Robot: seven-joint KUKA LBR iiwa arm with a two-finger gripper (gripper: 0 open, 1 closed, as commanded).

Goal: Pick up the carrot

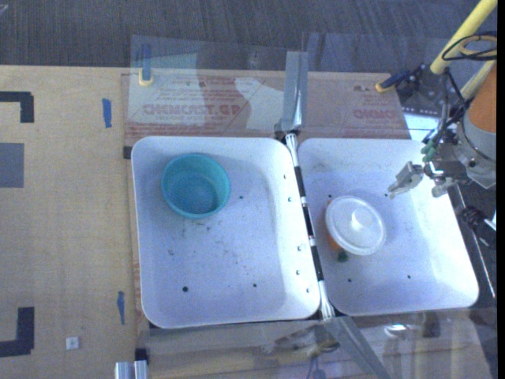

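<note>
A small bit of orange with a green tip, the carrot (341, 253), peeks out from under the lower left edge of a white upturned bowl (356, 224) in the right bin (410, 287). Most of the carrot is hidden by that bowl. My gripper (420, 183) hangs over the upper right part of the right bin, up and to the right of the bowl. It is open, with nothing between its fingers (404, 180).
A teal bowl (195, 185) stands in the upper left of the left bin (229, 283). A raised divider (304, 219) runs between the two bins. Cables and a yellow hose (465, 26) trail at the upper right, behind the arm.
</note>
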